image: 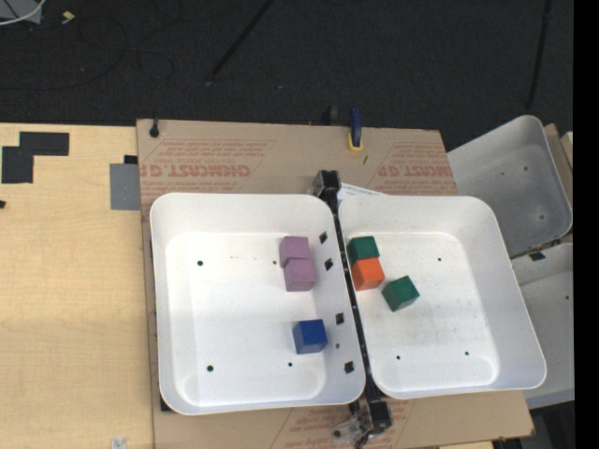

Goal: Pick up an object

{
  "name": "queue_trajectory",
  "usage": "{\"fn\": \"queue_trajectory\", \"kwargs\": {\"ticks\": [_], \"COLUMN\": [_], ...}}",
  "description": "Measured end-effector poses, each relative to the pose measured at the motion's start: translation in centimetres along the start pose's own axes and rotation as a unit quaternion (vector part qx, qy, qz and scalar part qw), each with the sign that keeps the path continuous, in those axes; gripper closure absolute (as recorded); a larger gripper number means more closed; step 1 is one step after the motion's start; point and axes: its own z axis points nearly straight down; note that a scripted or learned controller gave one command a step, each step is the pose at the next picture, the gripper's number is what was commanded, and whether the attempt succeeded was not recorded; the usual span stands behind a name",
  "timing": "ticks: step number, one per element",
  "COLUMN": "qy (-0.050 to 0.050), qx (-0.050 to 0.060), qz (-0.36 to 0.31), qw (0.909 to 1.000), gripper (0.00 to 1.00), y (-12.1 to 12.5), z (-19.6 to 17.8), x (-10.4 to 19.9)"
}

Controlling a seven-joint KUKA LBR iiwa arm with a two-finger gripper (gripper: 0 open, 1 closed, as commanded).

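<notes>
Waiting in two white bins on my tabletop: five small blocks.
Left bin point(178, 297): two purple blocks point(298, 264) touching, a blue block point(310, 336) nearer. Right bin point(487, 288): a green block point(363, 249) touching an orange block point(368, 273), another green cube point(401, 293) just beside. My tool's state I cannot tell.

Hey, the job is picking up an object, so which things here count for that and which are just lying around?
For the job:
purple blocks, left bin
blue block, left bin
upper green block, right bin
orange block, right bin
lower green block, right bin
left bin
right bin

Lying about:
blue clamp at the board's far edge
cardboard sheet
cables on the dark floor
</notes>
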Motion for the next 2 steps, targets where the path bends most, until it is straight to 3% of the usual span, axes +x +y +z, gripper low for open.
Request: {"fn": "queue_trajectory", "kwargs": {"ticks": [2], "qy": [0.0], "qx": [0.0], "qz": [0.0], "qw": [1.0], "gripper": [1.0], "y": [0.0], "z": [-2.2], "x": [0.0]}}
